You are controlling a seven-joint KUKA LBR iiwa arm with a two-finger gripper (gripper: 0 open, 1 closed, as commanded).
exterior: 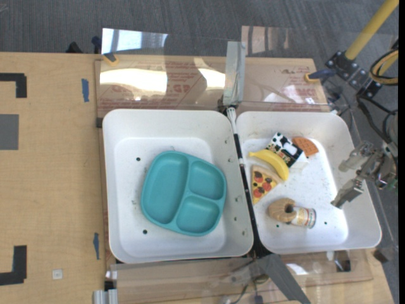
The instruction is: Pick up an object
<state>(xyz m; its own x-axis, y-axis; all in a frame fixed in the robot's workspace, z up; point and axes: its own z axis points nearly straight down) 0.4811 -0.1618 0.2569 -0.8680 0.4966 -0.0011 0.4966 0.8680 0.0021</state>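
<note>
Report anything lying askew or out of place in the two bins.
In the right white bin, the small brown bottle with a tan cap lies tipped on its side. The yellow toy banana, pizza slice and black-and-white block sit heaped together.

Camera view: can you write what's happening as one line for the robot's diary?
gripper: over right bin's right edge, holding nothing | banana, pizza slice, bottle: lying in right bin | teal plate: left bin
</note>
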